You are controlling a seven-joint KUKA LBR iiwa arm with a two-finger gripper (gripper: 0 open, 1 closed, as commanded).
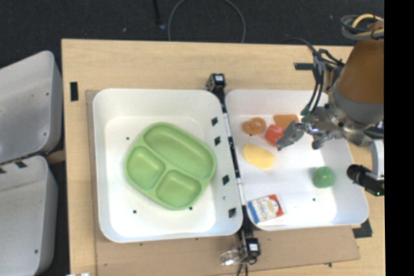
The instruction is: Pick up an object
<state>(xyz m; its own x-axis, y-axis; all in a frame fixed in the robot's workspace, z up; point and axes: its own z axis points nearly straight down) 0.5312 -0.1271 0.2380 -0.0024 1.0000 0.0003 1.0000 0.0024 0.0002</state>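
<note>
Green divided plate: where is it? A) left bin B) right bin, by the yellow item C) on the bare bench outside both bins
A: the green divided plate lies inside the left bin, while the yellow item and the gripper are over the right bin.

Green divided plate [170, 165] in left bin [103, 203] — small objects in right bin [336, 213].

Two white bins on a wooden bench

The left bin [103, 203] holds a green divided plate [170, 165], lying flat near its middle. The right bin [343, 213] sits just beside it on the bench [142, 64], over dark floor.
</note>
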